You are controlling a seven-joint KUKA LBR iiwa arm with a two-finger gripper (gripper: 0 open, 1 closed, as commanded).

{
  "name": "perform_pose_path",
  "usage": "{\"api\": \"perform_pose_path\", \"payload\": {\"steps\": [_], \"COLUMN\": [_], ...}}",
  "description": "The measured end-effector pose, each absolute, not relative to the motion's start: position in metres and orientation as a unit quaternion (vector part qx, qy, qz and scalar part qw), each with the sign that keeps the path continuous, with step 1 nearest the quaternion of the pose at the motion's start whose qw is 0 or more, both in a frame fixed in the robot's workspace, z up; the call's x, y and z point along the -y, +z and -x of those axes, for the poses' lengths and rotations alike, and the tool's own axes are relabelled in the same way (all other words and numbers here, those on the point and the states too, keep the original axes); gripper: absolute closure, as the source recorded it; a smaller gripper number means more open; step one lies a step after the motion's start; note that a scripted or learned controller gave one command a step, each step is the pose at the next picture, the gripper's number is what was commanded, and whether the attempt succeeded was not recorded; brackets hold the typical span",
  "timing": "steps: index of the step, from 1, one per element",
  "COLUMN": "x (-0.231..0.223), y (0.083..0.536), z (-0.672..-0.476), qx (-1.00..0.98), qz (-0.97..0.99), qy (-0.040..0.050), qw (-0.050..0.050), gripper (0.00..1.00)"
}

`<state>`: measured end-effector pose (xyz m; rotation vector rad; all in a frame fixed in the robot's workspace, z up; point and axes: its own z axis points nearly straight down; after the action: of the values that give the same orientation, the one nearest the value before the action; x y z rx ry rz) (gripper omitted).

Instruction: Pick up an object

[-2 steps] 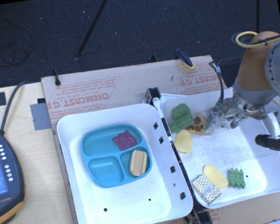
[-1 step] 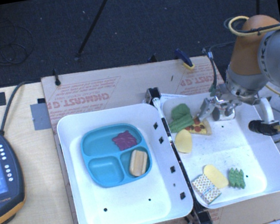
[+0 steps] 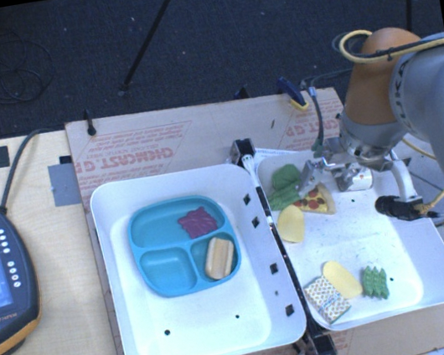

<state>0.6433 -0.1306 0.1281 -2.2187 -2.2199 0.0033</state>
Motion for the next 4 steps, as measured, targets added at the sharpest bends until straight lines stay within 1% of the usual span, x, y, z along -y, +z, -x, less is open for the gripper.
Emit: {"api": "perform_pose_path", "payload": {"steps": [1, 2, 3, 4], "x": [0.162, 0.125, 0.092, 0.125], "y": [0.087, 0.121, 0.118, 0.089], "z": [-0.579, -0.613, -0.642, -0.609], "qx": [0.707, 0.707, 0.707, 0.707], "qz": [0.707, 0.707, 0.707, 0.707], "qy": [0.0014, 0.0002, 0.0004, 0.0005], "qw": [0.003, 0.001, 0.001, 0.000], "gripper": [0.00, 0.00, 0.00, 0.00]}}
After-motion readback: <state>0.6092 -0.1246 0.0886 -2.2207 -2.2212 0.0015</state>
